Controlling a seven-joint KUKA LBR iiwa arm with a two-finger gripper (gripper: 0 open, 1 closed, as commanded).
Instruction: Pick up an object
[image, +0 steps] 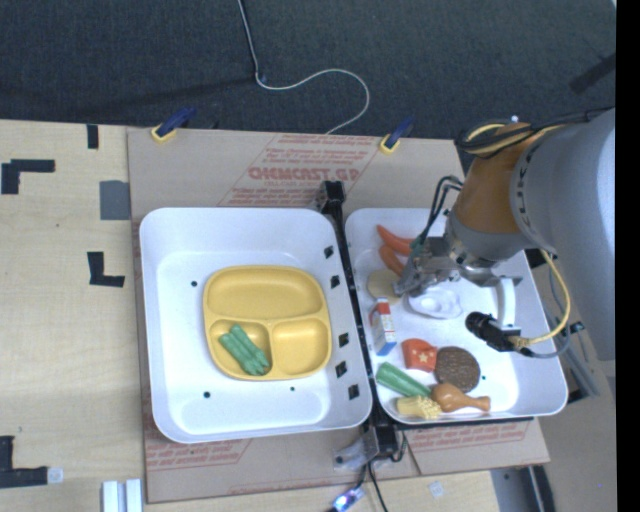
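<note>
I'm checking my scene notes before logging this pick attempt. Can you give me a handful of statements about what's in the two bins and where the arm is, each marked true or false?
1. The yellow divided plate lies in the left bin. True.
2. The green beans lie in the right bin. False: they lie in a compartment of the yellow plate, in the left bin.
3. The gripper is over the right bin. True.
4. The brown patty sits on the yellow plate. False: it lies in the right bin, near the drumstick.
5. The arm is over the left bin. False: it is over the right bin.
</note>
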